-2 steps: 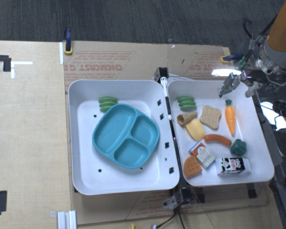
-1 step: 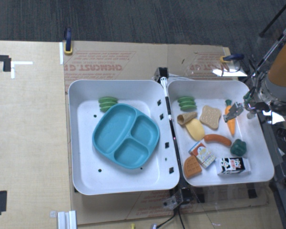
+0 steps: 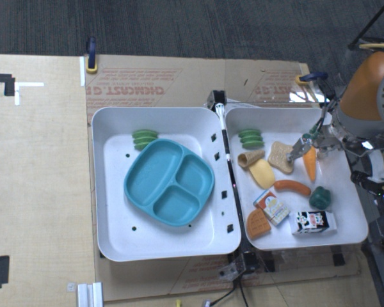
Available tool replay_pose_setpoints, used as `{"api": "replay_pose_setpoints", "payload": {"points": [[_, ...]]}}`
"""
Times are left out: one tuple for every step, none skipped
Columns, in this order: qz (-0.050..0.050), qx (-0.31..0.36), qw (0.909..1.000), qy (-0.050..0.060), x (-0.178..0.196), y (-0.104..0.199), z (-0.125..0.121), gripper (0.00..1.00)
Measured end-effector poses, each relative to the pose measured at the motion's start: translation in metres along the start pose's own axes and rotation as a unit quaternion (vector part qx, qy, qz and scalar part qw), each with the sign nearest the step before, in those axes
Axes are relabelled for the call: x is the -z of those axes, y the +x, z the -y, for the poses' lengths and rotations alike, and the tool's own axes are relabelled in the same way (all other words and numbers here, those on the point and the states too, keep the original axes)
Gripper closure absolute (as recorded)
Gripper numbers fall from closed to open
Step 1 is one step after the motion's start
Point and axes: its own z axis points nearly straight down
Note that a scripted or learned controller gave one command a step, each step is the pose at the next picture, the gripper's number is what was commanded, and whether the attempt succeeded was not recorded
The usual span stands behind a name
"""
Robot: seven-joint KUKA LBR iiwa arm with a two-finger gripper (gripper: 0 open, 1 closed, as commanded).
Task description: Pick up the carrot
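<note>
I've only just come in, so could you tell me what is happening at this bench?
The robot arm reaches in from the right, and its gripper is low in the right bin, next to the carrot, which lies among other toy foods. I cannot tell whether it grips the carrot. The left bin holds a blue divided plate.
</note>
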Motion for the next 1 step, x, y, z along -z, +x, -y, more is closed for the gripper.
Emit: {"api": "replay_pose_setpoints", "payload": {"points": [[0.000, -0.001, 1.0000, -0.001, 0.0102, -0.0006, -0.0009, 1.00]]}}
